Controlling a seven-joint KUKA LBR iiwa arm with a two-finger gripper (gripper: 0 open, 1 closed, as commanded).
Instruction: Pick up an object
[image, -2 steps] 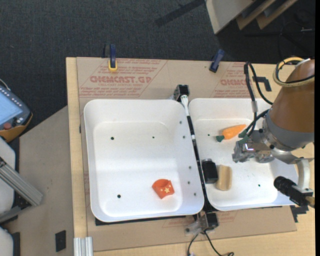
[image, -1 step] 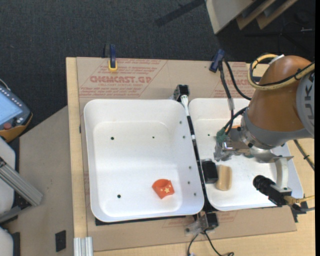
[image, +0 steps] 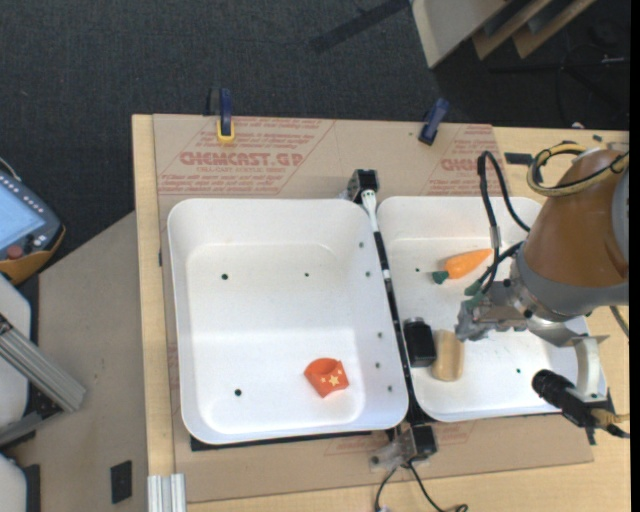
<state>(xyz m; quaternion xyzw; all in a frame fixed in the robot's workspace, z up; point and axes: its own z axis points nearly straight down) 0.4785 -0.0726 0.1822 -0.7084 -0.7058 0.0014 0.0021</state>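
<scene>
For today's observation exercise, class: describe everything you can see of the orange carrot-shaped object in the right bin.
The carrot is a small toy-like piece, smooth and plastic-looking, with an orange tapered body and a small green tip at its left end. It lies flat on the floor of the right bin, in the upper middle part, tilted so its right end points slightly up the picture. Nothing appears to touch it; the end effector sits below it, and a black cable crosses just past its right end.
</scene>
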